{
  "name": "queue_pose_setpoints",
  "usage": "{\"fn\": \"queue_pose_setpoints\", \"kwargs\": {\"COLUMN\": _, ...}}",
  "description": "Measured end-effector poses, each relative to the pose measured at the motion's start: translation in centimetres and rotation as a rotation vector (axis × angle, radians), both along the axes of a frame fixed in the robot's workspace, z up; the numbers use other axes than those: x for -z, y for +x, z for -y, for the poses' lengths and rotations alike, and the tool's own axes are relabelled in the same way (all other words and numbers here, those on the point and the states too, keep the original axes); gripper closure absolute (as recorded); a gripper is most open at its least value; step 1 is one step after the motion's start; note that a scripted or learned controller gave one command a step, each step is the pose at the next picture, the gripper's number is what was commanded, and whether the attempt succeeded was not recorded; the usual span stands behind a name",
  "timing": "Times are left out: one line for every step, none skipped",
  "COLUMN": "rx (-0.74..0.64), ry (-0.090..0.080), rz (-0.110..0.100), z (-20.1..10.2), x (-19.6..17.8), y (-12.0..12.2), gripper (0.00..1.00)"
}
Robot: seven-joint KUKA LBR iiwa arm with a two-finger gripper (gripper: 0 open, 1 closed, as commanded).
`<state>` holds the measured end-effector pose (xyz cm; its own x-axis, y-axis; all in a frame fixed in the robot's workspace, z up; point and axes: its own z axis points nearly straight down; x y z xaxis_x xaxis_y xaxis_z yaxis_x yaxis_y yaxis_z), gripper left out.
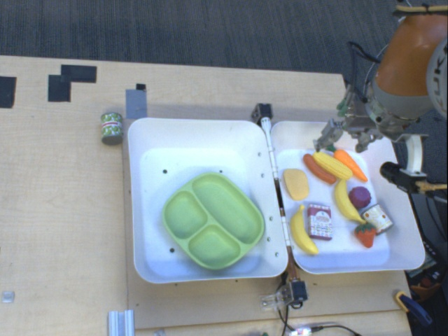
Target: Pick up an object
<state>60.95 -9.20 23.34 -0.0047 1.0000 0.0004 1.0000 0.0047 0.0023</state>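
A small green-patterned can (110,127) is lying on the bench (63,208) at about nine o'clock from the left bin (143,187), just off its corner; its print is too small for me to read. The left bin is holding a green divided plate (212,220), tilted a little across the floor of the bin. Moving on to the right bin (402,250), the toy food is sitting in a loose cluster: a pale orange slice (297,184), a banana (302,231) at six o'clock from it, and a small red carton (320,222) touching the banana's side, its label showing white marks that I cannot make out. Further along, a sausage (319,169), a corn cob (333,166) and a carrot (350,164) are lying side by side, with a second banana (344,203), a purple fruit (360,196), a little white jar (378,219) and a strawberry (366,237) toward five o'clock. I am hovering my gripper (344,141) at the twelve o'clock edge of that cluster, fingers spread wide and holding nothing. I judge I am in the approach step, nothing picked yet. The carrot and corn are sitting just below me, so the next move is calling for a short descent with one finger on each side of a single piece, which is awkward since they are touching.
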Motion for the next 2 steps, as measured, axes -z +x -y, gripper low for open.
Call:
{"fn": "queue_pose_setpoints", "kwargs": {"rx": 0.003, "ry": -0.002, "rz": 0.012, "z": 0.7, "x": 14.4, "y": 0.3, "gripper": 0.00}}
{"fn": "queue_pose_setpoints", "kwargs": {"rx": 0.001, "ry": -0.001, "rz": 0.016, "z": 0.6, "x": 13.3, "y": 0.5, "gripper": 1.00}}
